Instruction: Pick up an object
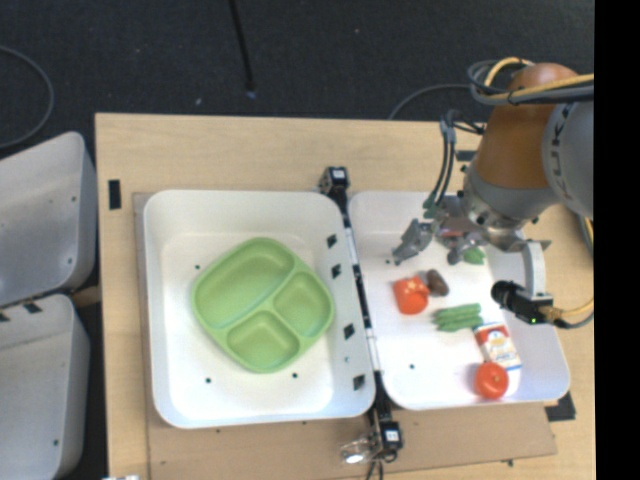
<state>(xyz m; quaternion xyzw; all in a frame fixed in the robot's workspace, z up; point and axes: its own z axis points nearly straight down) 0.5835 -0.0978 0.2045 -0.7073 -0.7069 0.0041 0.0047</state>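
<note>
My gripper (437, 245) hangs over the back part of the right bin (400, 358), its two grey fingers (412, 239) spread apart with nothing between them. Just below it lie a red-orange piece (410, 295) and a small dark brown object (438, 283) side by side. A green bean-like item (458, 317) lies further forward. Near the bin's front right corner a small white and red carton (497, 344) rests next to a red tomato-like ball (490, 380). A bit of green (473, 257) shows under the wrist.
The left bin (170, 368) holds a green three-compartment plate (262, 303). A divider ridge with black clips (352, 288) separates the bins. A black cable plug (510, 298) hangs off the wrist over the right bin's right side. Grey chairs (40, 228) stand at far left.
</note>
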